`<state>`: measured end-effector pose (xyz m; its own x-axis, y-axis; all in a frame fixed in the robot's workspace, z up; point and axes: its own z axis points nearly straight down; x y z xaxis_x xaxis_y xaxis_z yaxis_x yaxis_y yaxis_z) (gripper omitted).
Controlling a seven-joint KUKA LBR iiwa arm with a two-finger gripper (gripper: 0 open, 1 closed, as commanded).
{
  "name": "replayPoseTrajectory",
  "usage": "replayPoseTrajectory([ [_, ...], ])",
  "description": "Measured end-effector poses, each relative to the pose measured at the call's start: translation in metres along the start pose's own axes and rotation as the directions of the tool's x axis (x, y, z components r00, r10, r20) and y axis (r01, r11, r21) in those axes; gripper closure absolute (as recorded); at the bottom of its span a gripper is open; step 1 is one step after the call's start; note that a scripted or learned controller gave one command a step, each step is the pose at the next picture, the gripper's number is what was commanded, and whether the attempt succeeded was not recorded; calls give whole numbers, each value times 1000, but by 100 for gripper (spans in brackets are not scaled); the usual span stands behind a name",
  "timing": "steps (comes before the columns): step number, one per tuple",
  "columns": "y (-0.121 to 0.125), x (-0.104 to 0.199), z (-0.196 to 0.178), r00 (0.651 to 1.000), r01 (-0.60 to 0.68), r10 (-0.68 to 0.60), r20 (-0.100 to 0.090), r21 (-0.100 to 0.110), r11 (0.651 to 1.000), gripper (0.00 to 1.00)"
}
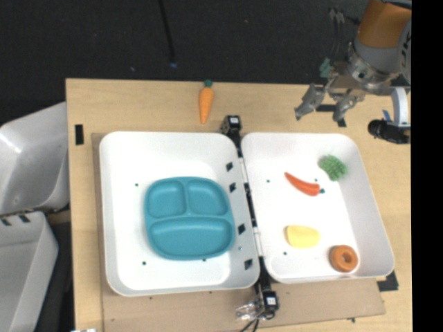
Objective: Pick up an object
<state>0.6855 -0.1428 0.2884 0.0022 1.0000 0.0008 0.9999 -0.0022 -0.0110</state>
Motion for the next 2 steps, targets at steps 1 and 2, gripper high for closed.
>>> replayPoseTrajectory([
  [1, 2, 0, -8, 1000, 2, -2, 1, -13, 1000, 0],
  [2, 2, -7, 53, 1000, 1, -1, 3, -7, 1000, 0],
])
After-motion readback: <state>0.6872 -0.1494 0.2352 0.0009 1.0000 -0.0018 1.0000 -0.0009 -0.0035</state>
